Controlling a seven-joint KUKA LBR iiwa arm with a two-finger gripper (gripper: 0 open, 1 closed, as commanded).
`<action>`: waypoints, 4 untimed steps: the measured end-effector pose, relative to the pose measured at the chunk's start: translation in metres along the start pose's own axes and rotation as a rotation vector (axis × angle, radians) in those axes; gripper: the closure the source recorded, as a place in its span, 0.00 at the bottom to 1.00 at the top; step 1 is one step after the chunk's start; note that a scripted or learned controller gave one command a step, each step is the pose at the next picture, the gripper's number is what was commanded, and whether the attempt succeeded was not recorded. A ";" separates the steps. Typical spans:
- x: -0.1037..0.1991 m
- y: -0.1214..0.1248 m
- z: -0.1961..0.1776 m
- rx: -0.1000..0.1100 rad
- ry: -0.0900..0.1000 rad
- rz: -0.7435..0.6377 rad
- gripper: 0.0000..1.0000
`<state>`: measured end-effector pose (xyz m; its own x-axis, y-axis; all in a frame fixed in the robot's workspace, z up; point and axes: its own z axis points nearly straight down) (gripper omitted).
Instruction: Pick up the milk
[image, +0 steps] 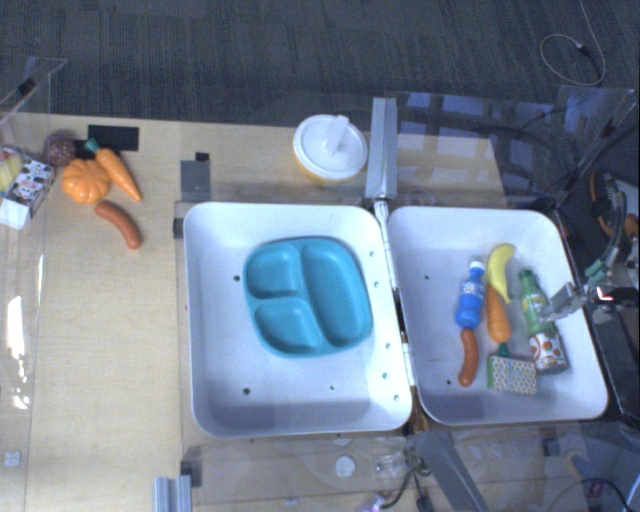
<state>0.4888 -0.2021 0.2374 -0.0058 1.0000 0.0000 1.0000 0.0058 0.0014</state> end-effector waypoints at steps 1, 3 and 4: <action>0.016 0.016 0.118 -0.040 -0.012 0.002 0.00; -0.006 0.020 0.114 -0.069 -0.016 0.242 1.00; 0.061 0.016 0.077 0.000 0.001 0.059 1.00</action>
<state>0.5044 -0.1408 0.1599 0.0532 0.9986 0.0008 0.9986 -0.0532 0.0018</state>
